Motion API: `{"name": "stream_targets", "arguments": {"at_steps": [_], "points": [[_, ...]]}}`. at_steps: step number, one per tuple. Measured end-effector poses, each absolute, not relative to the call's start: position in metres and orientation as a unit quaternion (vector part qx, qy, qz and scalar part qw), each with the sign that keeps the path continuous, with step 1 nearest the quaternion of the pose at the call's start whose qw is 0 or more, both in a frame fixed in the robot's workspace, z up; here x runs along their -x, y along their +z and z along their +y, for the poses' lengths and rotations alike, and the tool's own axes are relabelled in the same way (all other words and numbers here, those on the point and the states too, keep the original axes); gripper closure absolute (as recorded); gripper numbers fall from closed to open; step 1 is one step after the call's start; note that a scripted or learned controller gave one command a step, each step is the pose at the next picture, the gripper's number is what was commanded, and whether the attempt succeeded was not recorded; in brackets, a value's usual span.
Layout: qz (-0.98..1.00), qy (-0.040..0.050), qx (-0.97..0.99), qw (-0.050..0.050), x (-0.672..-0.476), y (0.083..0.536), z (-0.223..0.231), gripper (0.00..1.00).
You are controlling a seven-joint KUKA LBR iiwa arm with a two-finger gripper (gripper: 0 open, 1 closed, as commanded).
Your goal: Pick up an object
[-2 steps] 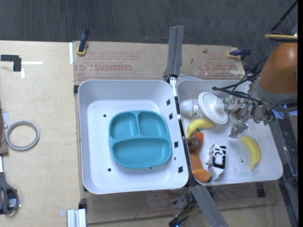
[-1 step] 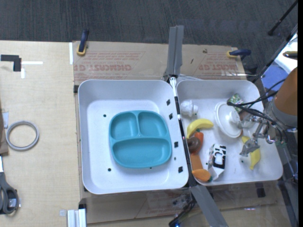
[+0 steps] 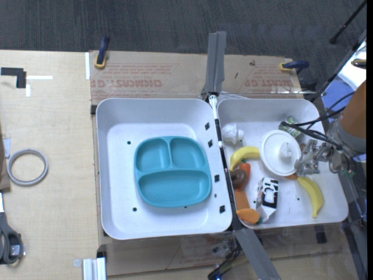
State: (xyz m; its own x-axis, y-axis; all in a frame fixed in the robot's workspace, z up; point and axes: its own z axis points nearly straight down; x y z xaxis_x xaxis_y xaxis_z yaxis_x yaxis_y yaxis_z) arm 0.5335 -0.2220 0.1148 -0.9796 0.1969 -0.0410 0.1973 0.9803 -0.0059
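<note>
Orange carrot-like piece (image 3: 248,216) at right bin (image 3: 332,217) front edge. Tool (image 3: 307,163) low over bin, between white lid (image 3: 280,152) and yellow banana (image 3: 312,195); jaw state: cannot tell. Nothing visibly gripped. Step: approach. Next: settle onto banana, close, lift.

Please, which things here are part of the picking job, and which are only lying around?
Job: gripper; in the right bin: two bananas, white lid, carrot, black-and-white carton.

Lying about: teal divided plate, tape roll, scissors, clamps.

Slanted overhead view of both bins (image 3: 111,174)
</note>
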Motion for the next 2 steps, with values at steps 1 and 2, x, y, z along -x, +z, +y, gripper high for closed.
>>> {"name": "stream_targets", "arguments": {"at_steps": [1, 2], "points": [[0.966, -0.0008, -0.258, 0.005, -0.574, 0.095, -0.222, 1.00], [0.953, -0.0002, -0.303, 0.002, -0.636, 0.093, -0.208, 1.00]]}}
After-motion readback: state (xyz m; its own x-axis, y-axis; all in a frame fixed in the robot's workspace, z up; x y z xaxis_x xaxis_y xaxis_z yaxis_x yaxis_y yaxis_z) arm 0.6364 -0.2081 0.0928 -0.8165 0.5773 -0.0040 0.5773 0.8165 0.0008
